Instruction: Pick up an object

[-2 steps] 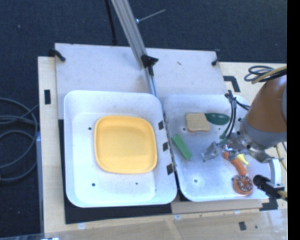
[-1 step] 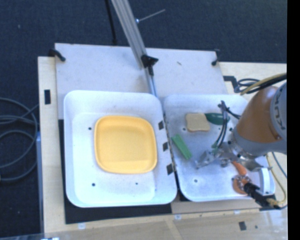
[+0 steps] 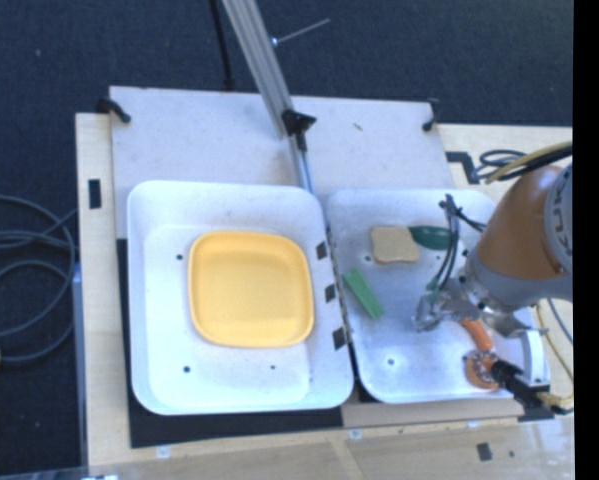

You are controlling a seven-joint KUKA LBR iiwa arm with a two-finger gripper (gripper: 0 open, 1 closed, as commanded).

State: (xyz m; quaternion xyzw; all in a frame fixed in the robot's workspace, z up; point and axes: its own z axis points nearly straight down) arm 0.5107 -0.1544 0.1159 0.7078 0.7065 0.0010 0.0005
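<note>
Since the green block [image 3: 362, 294] and tan sponge [image 3: 393, 245] lie loose in the right bin [image 3: 399, 383], the tool [image 3: 426, 316] is lowered beside them, its opening and any hold not discernible.

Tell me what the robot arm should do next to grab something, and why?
Probably slide the pincer a little left toward the green block before lowering. The pincer sits low over bare floor in the right bin with nothing seen between its fingers, and the green block lies closest, apart from the tan piece.
</note>
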